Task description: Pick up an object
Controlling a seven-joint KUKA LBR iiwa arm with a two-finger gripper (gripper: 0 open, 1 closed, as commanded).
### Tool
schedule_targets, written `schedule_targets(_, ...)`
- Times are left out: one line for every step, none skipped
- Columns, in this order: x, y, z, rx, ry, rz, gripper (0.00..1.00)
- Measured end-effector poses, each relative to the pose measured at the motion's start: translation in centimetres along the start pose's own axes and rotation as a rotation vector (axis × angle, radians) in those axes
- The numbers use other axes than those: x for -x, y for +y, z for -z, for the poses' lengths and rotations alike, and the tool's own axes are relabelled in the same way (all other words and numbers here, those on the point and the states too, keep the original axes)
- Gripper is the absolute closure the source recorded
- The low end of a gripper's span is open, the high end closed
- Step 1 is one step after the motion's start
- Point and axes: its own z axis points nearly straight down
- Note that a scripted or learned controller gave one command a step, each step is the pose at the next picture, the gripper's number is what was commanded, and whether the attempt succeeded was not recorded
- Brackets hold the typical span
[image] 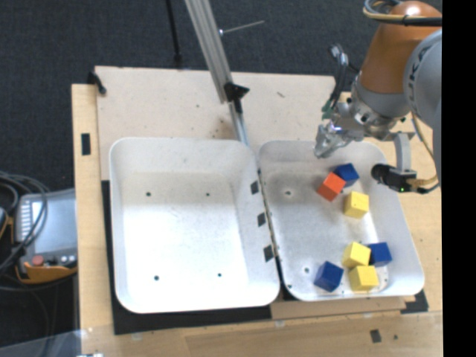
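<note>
My gripper (325, 149) hangs over the far edge of the right bin (297, 222), above and to the left of the blocks. Just below it lie an orange block (331, 187) and a blue block (346, 174), touching each other. A yellow block (356, 204) sits a little nearer. At the bin's near right corner are two yellow blocks (357, 254) (364, 277) and two blue blocks (379, 253) (328, 275). Nothing shows between the fingers.
The left bin (186, 222) stands beside the right one, sharing a raised divider. A slanted metal pole (212, 43) rises from the back of the bench between the bins. A control pendant (44, 236) lies off the bench at left.
</note>
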Motion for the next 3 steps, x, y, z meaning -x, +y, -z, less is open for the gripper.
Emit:
schedule_targets(-5.7,-0.7,-0.1,0.0,0.001,0.001,1.0)
schedule_targets(-11.8,-0.2,0.8,0.002,0.002,0.003,1.0)
schedule_targets(-17.5,0.5,1.8,0.002,0.002,0.003,1.0)
